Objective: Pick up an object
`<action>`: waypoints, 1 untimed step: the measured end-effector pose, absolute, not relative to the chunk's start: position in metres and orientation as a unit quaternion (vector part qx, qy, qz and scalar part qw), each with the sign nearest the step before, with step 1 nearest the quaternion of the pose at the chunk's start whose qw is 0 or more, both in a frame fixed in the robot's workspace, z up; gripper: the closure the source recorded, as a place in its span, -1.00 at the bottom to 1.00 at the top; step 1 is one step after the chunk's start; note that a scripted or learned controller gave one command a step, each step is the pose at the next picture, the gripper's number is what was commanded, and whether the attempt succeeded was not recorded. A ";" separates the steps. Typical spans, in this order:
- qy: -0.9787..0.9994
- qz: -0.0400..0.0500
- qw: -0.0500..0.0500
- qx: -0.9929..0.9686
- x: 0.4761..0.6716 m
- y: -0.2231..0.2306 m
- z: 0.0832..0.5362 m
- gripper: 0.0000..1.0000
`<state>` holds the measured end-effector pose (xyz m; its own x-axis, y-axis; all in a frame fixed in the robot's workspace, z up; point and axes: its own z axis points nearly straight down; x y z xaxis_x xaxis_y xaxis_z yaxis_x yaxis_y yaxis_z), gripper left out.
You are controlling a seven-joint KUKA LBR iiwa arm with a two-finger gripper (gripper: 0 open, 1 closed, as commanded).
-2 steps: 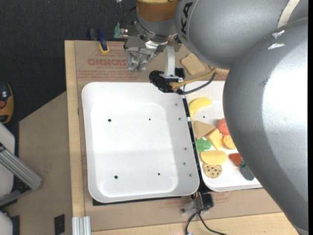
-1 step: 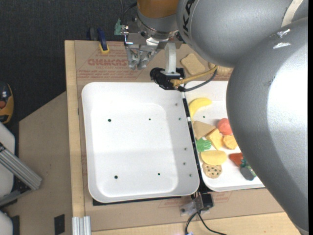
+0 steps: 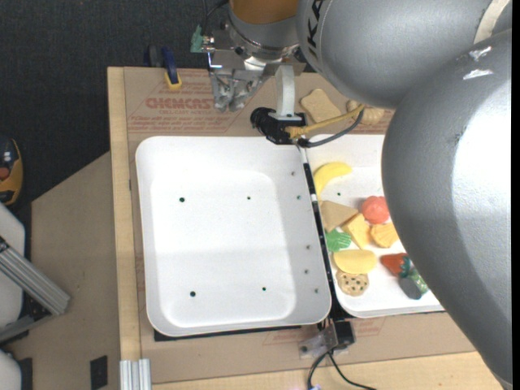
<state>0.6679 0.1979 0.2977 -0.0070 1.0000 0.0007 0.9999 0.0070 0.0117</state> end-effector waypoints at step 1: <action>0.710 0.005 0.005 0.704 0.668 0.198 0.308 1.00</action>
<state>0.6682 0.1984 0.3081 -0.0076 1.0000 0.0007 0.9999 0.0076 0.0144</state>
